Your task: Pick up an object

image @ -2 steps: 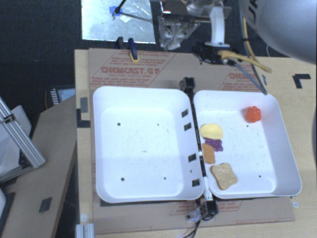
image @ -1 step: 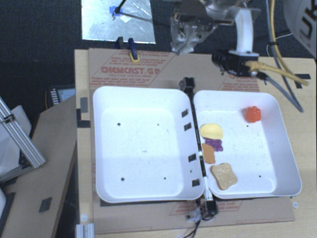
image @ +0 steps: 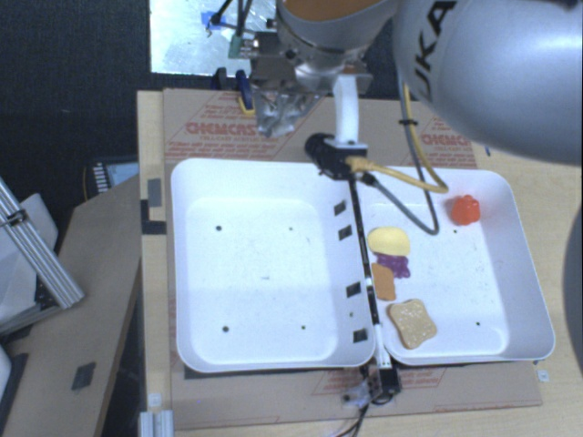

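Four small objects sit in the right bin: a toast slice at lower centre, long axis tilted. The grey arm looms across the top; its gripper hangs above the bins' far edge, grip state unclear.

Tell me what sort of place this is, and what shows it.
Probably a robotics lab bench set up for picking trials. A KUKA arm hangs over two shallow white bins, the right one holding toy food such as a bread slice. Cardboard underlay and loose cables suggest a test rig.
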You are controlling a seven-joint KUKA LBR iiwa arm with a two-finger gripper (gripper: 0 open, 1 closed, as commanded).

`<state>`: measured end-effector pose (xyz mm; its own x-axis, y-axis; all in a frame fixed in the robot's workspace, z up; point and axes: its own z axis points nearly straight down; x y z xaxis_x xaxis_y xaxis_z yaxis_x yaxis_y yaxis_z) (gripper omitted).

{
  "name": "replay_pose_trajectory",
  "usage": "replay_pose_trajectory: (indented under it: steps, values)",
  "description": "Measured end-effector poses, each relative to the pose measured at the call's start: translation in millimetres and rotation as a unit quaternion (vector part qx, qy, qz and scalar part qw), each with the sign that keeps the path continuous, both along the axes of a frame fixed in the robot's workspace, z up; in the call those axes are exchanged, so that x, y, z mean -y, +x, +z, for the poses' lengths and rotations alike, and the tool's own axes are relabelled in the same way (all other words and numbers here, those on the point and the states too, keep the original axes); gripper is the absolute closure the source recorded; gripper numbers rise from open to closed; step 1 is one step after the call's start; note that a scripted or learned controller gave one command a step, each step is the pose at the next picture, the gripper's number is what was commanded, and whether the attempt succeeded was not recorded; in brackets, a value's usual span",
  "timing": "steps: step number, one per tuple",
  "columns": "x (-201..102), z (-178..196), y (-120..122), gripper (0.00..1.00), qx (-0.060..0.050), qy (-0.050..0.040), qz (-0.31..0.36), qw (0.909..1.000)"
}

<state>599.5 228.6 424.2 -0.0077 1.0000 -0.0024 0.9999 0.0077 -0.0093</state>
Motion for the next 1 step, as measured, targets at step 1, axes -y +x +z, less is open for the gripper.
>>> replay_pose_trajectory:
  steps: [1]
  values:
    - [-2.8, 119.9, -107.2, 1.0, 0.011, 0.0059, 0.001, 0.9999]
